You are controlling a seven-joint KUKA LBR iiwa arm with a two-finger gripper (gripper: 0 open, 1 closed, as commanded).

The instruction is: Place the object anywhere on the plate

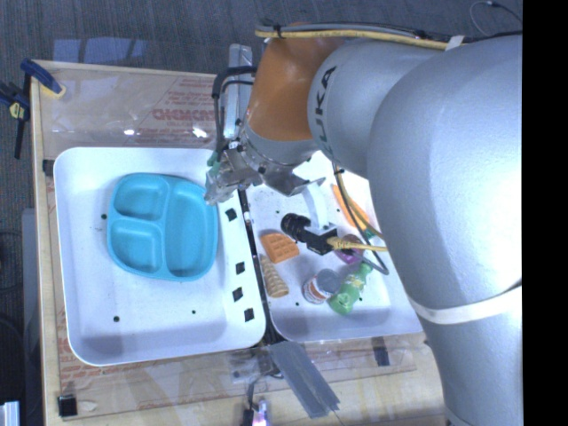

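We see the grey arm point(426, 149) reaching in from the right of the blue plate point(164, 229), its orange band above the plate's upper right corner. The three-compartment plate lies flat in one white bin point(80, 327), and the second bin point(373, 322) adjoins on the plate's right. The gripper point(220, 183) hangs at the plate's upper right corner, and we cannot tell whether it is clenched or released. The loose objects all lie right of the plate in the second bin, apart from the plate: a green bottle point(349, 293), an orange waffle piece point(281, 248), a ribbed tan piece point(276, 281) and a small round cup point(316, 288).
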